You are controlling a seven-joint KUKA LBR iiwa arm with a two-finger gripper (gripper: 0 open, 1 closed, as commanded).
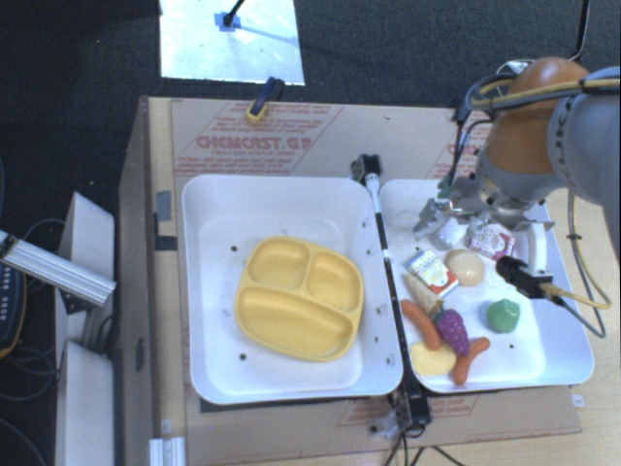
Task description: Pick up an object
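1. Object to be picked: the candidates lie loose in the right-hand bin (572, 357), heaped toward the divider between the two bins, which suggests they were tipped in rather than arranged
2. Measured from the yellow compartment tray (299, 297), which sits alone in the left-hand bin (209, 212), every small item is to its right, across the divider
3. Nearest the tray are a small red-and-yellow packet (433, 270) and an orange carrot (420, 324); a purple grape bunch (452, 329), a yellow piece (431, 359) and a second orange piece (470, 359) cluster just beyond, touching or overlapping one another
4. Farther right of the tray lie a pale round item (467, 268) and a green lump (503, 315), the latter standing apart and so probably the easiest to take cleanly
5. The arm reaches in from the far side of that bin, its orange band above the wrist, bent downward over the upper part of the bin
6. The gripper (439, 217) is low above a crumpled white-and-red wrapper (488, 238), up and right of the tray; I cannot tell how its hand is set, and nothing is seen held
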